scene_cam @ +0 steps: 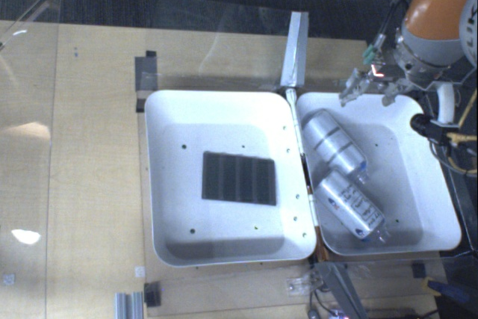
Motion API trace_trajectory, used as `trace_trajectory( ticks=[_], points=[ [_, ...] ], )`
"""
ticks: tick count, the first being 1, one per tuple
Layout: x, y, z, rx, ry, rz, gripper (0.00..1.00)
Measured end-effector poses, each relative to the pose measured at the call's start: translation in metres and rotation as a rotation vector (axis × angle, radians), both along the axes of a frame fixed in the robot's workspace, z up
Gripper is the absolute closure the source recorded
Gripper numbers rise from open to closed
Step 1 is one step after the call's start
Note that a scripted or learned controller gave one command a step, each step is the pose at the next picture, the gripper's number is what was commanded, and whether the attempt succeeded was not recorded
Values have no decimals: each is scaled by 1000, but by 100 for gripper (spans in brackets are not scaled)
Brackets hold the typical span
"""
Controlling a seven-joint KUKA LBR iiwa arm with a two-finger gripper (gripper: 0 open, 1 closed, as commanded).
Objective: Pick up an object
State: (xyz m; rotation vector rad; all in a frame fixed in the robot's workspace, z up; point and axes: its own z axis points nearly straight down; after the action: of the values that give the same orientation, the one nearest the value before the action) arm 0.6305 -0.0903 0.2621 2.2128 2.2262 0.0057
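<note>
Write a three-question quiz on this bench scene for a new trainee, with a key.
1. True or false: the two bottles lie in the left bin.
2. The dark ribbed pad lies in which bin? A) left B) right C) neither
3. Fill in: the gripper hangs over the right bin's ____ rim.

Key: 1 false, they lie in the right bin, side by side along its left wall. 2 A. 3 far.

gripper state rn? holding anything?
Gripper: open, holding nothing, above the far edge of the right bin; both bottles lie in that bin.
</note>
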Motion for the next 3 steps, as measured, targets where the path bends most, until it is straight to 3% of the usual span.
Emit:
trace_trajectory(
  ticks=[1,2,3],
  points=[
    [-15,-24,-79,-1,0,65,0],
    [-10,-23,-129,-9,-44,165,0],
    [-24,-33,-134,-14,-53,253,0]
  ],
)
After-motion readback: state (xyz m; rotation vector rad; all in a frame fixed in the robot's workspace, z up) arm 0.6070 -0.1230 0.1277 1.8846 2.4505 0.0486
